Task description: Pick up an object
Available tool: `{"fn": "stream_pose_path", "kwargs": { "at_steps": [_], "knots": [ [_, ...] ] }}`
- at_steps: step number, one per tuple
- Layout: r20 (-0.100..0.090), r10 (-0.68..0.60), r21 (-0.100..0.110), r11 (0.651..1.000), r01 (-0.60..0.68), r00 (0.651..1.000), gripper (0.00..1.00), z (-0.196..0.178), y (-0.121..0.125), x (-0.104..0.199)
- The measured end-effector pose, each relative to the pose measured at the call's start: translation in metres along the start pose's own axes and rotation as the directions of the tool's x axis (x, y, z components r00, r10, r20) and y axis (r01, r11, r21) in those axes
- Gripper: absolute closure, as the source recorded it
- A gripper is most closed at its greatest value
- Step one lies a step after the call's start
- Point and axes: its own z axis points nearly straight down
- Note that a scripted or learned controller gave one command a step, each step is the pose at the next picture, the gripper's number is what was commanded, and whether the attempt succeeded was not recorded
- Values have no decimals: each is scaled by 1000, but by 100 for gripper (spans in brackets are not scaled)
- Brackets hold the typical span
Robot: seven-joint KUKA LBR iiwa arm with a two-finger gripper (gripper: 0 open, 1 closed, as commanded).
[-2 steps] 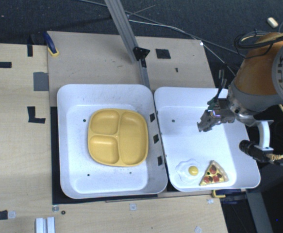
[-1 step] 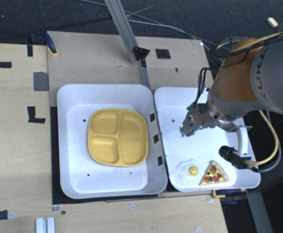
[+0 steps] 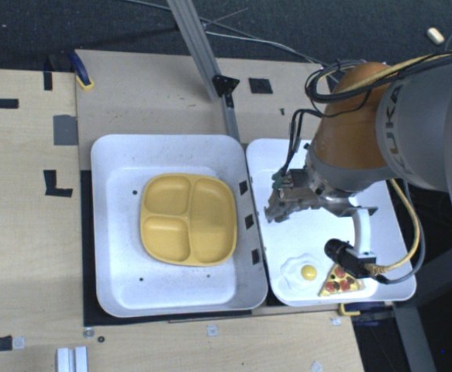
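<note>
Gripper (image 3: 288, 201) low over the right bin (image 3: 266, 160), its finger state not discernible; candidate objects — fried egg (image 3: 301, 270), pizza slice (image 3: 340, 283) — lie at the near wall; a descent here risks closing on bare floor, or the wrist clipping the rim

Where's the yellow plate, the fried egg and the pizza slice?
yellow plate (image 3: 188, 218), camera view, on the ridge where its three compartments meet.
fried egg (image 3: 308, 271), camera view, on the yellow yolk.
pizza slice (image 3: 340, 284), camera view, on its red-dotted topping.
</note>
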Motion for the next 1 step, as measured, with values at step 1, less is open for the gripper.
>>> {"fn": "stream_pose_path", "kwargs": {
  "at_steps": [1],
  "knots": [
    [1,-1,1,1000,1,1000,100,7,-8,63]
  ]
}}
